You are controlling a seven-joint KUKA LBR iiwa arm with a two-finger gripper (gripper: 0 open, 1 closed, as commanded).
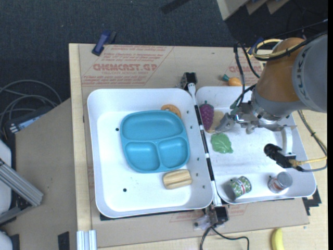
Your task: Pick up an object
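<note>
My gripper (238,126) hangs over the upper middle of the right bin (260,165), open, with nothing between its fingers. A green leafy toy (222,142) lies just below and to the left of it. A purple bunch of grapes (207,115) sits to its left against the bin's left wall. Near the front wall of the same bin lie a small green-labelled can (239,186) and a grey and red object (279,183).
The left bin (104,155) holds a blue divided tray (155,140), a tan bread roll (177,178) at the tray's front and an orange pastry (170,109) behind it. A small orange item (233,80) lies on the bench behind the right bin.
</note>
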